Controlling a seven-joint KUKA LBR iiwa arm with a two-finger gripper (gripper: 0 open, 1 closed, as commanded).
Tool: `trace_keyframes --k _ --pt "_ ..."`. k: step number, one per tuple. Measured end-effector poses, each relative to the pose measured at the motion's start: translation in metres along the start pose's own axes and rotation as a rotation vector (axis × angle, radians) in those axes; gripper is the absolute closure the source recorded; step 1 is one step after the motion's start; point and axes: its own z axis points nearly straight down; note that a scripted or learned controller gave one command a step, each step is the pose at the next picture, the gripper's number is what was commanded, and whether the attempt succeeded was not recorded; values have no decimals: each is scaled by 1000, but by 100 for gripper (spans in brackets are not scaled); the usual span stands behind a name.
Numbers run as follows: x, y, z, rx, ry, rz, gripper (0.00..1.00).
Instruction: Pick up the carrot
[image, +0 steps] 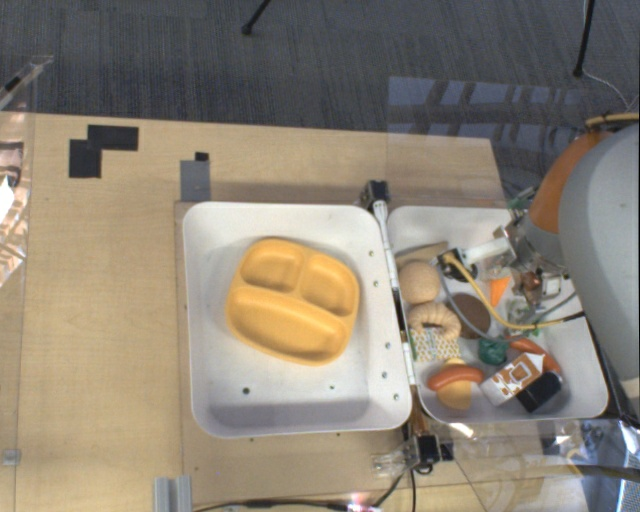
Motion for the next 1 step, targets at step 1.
trace_keyframes --k 1 --pt "4 -2 -13 -1 8 -8 100"
